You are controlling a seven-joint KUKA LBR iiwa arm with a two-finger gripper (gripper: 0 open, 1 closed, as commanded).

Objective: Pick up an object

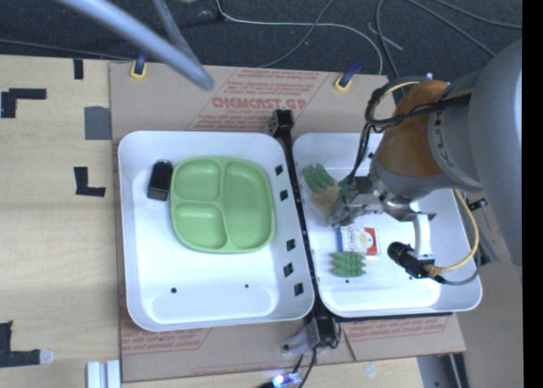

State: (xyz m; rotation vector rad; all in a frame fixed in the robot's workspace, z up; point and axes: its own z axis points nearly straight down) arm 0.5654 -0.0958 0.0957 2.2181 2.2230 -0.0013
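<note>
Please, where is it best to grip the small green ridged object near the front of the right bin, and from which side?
Take the green ridged object across its short front-to-back width, coming straight down from above. It lies flat and apart from the bin walls; the small white box sits close behind, so keep the far finger clear.

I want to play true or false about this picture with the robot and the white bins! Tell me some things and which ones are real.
1. The green plate is in the left bin. True.
2. A black block lies on top of the plate. False: it lies beside the plate, at its left edge.
3. The gripper is over the right bin. True.
4. The small white box is in the left bin. False: it is in the right bin, near a green toy.
</note>
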